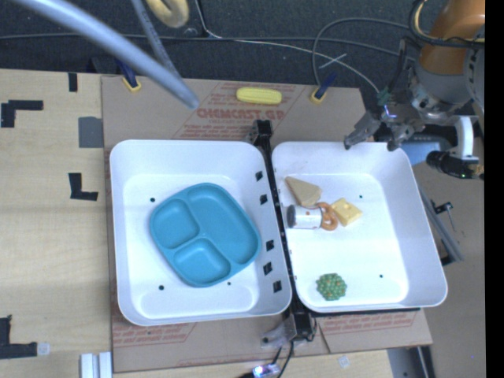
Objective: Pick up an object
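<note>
Gripper (376, 132) sits at the far right corner of the right-hand shallow white bin (421, 211), above its rim, carried by the grey arm with the orange band (457, 10). Nothing shows between its parts; whether it is released or clenched I cannot tell at this size and angle.

Candidates for the pick, all in the right bin:
- tan wedge-shaped piece (303, 190), near the bin's left wall
- small white cylinder with an orange loop at one end (309, 216), just below the wedge and touching or nearly touching it
- yellow cheese-like block (346, 211), just right of the orange loop, appears to touch it
- green knobbly ball (331, 287), alone toward the near side, well apart from the rest

Left bin (126, 211) holds a blue three-compartment plastic plate (205, 233). A yellow oblong piece (258, 95) lies outside the bins on the cardboard over the tabletop.

Judgement: step in hand is the approach; no grasp yet made.

How to do it well:
- Green ball looks the cleanest target: free space all round and away from walls. Risk is rolling, so centre over it and close symmetrically.
- The cluster of three is riskier: a descent there could nudge a neighbour or catch two at once.
- Come down vertically, keep clear of the bin rim, lift only once the object is seen held.
</note>
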{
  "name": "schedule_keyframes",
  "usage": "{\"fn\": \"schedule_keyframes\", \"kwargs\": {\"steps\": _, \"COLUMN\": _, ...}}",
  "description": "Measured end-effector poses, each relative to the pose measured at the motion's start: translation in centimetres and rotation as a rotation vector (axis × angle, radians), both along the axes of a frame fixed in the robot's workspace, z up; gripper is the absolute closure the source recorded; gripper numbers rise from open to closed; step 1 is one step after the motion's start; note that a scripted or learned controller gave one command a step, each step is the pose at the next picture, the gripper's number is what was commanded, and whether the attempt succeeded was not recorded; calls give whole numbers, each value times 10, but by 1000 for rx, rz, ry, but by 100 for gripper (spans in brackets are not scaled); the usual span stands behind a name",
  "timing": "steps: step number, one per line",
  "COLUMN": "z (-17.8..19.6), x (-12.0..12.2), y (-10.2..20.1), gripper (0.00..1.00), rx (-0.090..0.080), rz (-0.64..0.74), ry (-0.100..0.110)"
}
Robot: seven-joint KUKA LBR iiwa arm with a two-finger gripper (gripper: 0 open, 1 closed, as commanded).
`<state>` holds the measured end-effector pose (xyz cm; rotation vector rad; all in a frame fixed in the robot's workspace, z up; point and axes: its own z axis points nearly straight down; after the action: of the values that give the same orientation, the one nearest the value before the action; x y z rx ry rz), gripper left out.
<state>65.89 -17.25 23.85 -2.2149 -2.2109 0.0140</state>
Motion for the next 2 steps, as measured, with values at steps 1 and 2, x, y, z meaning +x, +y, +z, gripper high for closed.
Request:
{"fn": "schedule_keyframes", "kwargs": {"steps": 1, "z": 9, "x": 3, "y": 1, "gripper": 0, "rx": -3, "rz": 3, "ry": -14}}
{"fn": "schedule_keyframes", "kwargs": {"steps": 2, "z": -40, "x": 3, "y": 11, "gripper": 0, "rx": -3, "rz": 4, "ry": -10}}
